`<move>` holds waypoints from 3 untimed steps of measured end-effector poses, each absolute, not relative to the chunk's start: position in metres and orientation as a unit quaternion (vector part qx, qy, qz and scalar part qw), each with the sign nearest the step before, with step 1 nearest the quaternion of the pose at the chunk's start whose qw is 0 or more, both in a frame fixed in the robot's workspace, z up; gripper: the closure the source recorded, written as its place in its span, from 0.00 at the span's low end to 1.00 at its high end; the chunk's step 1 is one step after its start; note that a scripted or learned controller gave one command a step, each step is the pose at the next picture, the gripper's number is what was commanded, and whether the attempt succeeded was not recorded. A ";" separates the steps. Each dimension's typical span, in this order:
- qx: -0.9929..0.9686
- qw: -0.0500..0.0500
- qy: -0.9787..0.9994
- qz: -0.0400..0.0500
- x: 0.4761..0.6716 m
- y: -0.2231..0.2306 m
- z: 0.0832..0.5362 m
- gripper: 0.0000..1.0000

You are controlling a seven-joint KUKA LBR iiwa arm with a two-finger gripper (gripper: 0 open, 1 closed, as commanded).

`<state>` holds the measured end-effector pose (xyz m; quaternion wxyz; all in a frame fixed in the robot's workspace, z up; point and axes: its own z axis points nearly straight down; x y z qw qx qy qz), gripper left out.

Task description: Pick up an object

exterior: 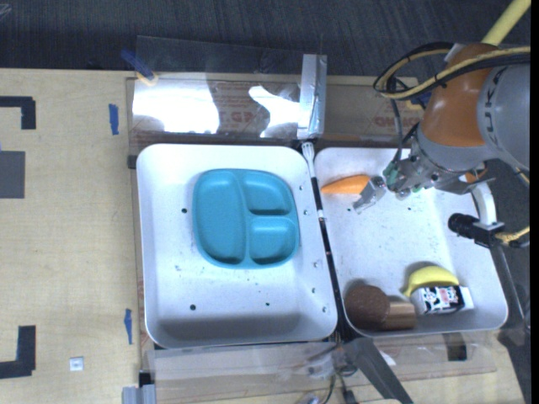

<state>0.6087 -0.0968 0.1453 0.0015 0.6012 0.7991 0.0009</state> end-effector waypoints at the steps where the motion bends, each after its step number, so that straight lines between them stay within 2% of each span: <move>1: 0.569 0.004 0.822 0.000 0.619 -0.168 0.173 0.00; 2: 0.561 0.000 0.828 0.000 0.667 -0.122 0.108 0.00; 3: 0.654 -0.002 0.757 -0.005 0.664 -0.109 0.085 0.00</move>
